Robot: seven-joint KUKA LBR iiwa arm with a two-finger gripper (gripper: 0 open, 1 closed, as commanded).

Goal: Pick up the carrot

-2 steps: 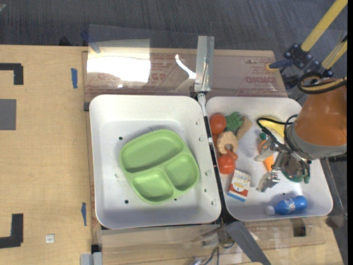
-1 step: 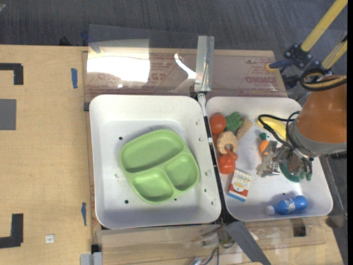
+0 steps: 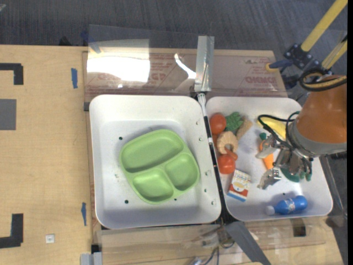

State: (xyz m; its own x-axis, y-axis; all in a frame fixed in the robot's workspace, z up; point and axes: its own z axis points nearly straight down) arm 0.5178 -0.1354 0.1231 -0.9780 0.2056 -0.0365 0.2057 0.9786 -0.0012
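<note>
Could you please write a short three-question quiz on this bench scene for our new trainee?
1. True or false: the green plate lies in the left bin.
2. Which lies nearest the front edge of the right bin? A) blue bottle B) broccoli C) tomato
3. Fill in: the tool hovers by the orange ___.

Key: 1 true; 2 A; 3 carrot.

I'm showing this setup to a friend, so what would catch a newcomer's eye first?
The bright green divided plate lying in the left bin stands out most. Next comes the arm's orange band over the right bin, where the gripper hangs by a small orange carrot among scattered toy food.
</note>
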